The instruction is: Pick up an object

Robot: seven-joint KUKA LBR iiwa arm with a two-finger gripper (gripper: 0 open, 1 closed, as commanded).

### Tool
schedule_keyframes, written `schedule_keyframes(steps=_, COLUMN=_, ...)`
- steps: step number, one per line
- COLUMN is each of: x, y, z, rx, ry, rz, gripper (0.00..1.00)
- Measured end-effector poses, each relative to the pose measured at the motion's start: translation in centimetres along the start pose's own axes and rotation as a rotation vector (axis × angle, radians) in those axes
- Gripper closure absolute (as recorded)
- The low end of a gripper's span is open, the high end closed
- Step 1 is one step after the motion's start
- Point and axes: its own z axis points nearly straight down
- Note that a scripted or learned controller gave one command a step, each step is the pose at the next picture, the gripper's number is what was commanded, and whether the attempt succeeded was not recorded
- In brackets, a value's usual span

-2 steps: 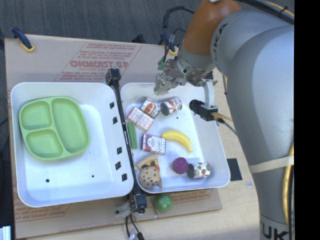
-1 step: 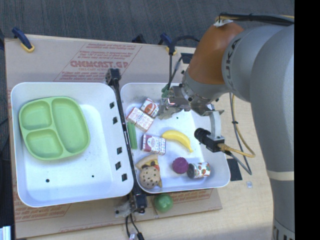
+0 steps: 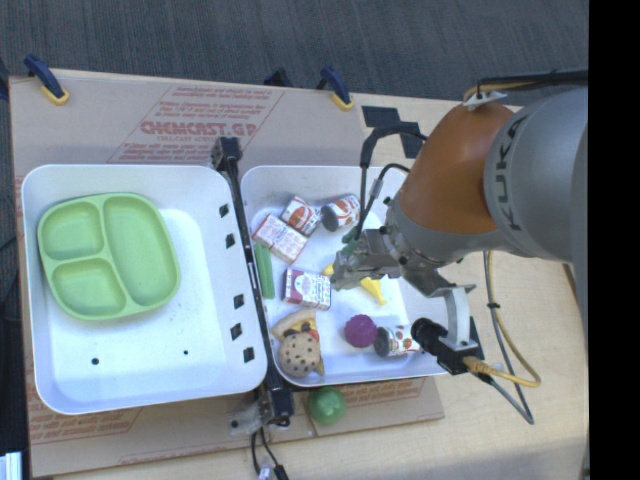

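Cardboard-covered bench (image 3: 200,118), two white bins side by side. Gripper (image 3: 352,268) low over right bin (image 3: 300,176), finger state impossible to tell. Yellow piece (image 3: 373,288) just right of it and slightly nearer the camera, long axis slanting; small carton (image 3: 306,288) just left. Green tray (image 3: 105,256) in left bin, well apart.

small toys and cartons (image 3: 306,288), scattered in right bin (image 3: 300,178)
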Motion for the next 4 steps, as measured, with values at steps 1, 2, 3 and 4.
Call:
schedule_keyframes(steps=1, x=-6.8, y=-1.4, z=1.7, rx=0.001, ry=0.0, rz=0.0, gripper=1.0)
schedule_keyframes(steps=2, x=-8.5, y=7.5, z=-4.5, rx=-0.004, ry=-0.001, rz=0.001, gripper=1.0)
schedule_keyframes(steps=3, x=-5.8, y=12.3, z=0.8, rx=0.0, ry=0.0, rz=0.0, gripper=1.0)
schedule_keyframes(steps=4, x=0.8, y=10.3, z=-0.3, rx=0.001, ry=0.0, rz=-0.001, gripper=1.0)
